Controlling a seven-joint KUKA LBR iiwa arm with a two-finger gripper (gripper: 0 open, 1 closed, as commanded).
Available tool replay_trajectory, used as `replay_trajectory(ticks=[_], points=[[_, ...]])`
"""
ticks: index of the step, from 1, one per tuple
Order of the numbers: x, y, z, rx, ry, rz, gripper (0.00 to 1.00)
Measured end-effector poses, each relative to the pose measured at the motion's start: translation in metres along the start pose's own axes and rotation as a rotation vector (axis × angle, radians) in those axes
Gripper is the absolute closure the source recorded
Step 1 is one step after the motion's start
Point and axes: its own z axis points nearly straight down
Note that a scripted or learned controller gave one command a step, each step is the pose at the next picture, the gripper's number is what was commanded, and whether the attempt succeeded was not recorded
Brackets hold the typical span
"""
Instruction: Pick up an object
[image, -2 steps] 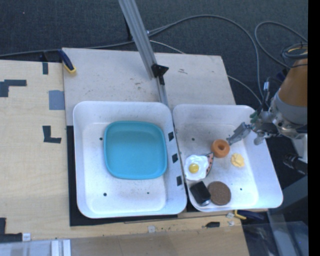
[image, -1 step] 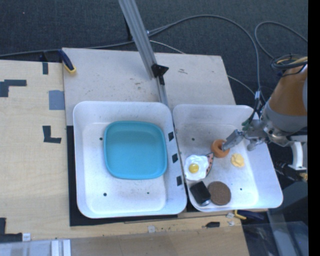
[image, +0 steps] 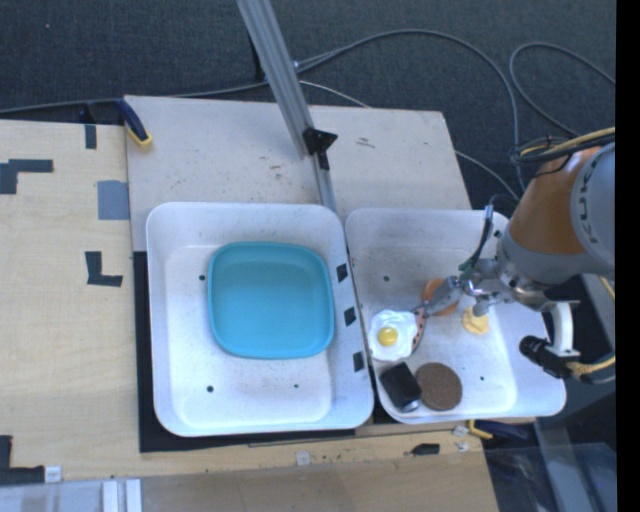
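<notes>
No brand, label or writing can be read on anything here. The gripper (image: 432, 303) reaches in from the right over the right bin (image: 495, 392), low among the small objects there. Its thin tips point left toward an orange piece (image: 434, 289) and the fried-egg toy (image: 391, 333), but how far apart they stand, and whether they grip anything, I cannot tell; the picture is too coarse there. A thin reddish-brown strip (image: 420, 325) runs down from the tips beside the egg. A yellow piece (image: 476, 321) lies just under the wrist. Toward the near edge of that bin a black block (image: 400, 385) lies beside a brown round disc (image: 438, 387), the two touching or nearly so. The left bin (image: 180, 300) holds a blue square plate (image: 270, 299) lying flat. Both bins sit side by side on the table (image: 60, 300).
</notes>
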Motion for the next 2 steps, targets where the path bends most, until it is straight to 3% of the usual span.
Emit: replay_trajectory(ticks=[1,2], points=[[0.0,0.001,0.034,-0.006,-0.002,0.0,0.0],[-0.001,0.001,0.022,-0.009,-0.004,0.001,1.0]])
